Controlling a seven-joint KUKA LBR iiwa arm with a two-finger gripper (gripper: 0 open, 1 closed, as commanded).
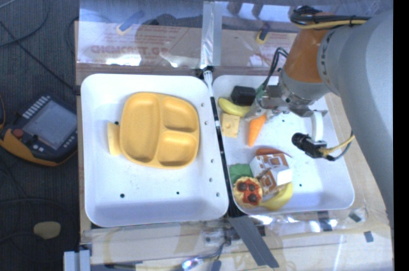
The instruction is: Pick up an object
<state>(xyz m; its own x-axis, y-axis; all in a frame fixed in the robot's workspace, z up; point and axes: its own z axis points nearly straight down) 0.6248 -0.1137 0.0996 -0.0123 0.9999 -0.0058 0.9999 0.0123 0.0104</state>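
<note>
1. The grey arm (367, 65) reaches in from the right, its wrist bent down over the right bin (332, 190).
2. The gripper (267, 111) sits low at that bin's upper left.
3. An orange carrot (255, 130) lies touching its tip; whether it is pinched cannot be told.

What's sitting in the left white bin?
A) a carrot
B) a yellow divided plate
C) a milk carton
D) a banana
B: a yellow divided plate lies in the left bin; the carrot and banana are in the right bin.
</note>
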